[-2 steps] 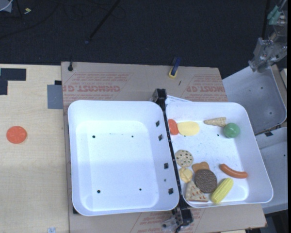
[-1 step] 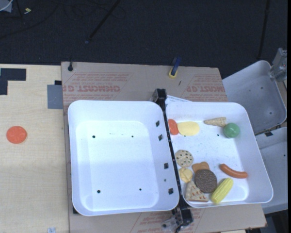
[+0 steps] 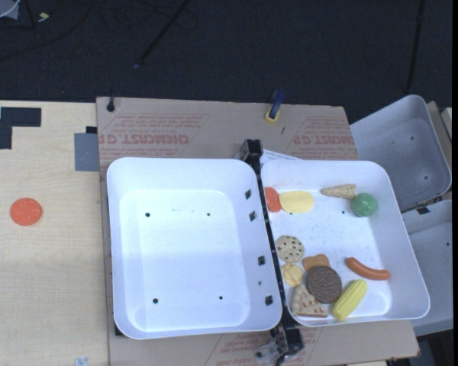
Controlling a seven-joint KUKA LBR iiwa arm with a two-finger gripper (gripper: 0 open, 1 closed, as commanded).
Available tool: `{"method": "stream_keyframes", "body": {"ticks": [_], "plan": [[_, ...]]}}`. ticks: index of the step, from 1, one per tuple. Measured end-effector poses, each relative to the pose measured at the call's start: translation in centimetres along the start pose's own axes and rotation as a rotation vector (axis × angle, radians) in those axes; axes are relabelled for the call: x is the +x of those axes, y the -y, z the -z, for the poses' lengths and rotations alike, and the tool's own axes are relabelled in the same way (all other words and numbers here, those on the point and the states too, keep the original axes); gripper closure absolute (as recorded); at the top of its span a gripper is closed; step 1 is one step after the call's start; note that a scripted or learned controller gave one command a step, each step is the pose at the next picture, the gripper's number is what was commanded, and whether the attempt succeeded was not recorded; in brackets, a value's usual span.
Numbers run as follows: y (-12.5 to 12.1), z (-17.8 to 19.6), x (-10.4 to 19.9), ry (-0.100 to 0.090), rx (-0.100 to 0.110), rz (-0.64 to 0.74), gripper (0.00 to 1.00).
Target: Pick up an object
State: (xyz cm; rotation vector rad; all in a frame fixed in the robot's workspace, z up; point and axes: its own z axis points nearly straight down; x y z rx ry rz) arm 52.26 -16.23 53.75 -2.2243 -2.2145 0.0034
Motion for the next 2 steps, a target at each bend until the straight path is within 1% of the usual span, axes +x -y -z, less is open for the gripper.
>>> {"method": "stream_keyframes", "body": {"ticks": [1, 2], "plan": [[0.7, 0.0, -5.3, 0.001, -0.002, 0.001, 1.0], [0.6, -15.4, -2.7, -0.005, 0.013, 0.002, 1.0]]}}
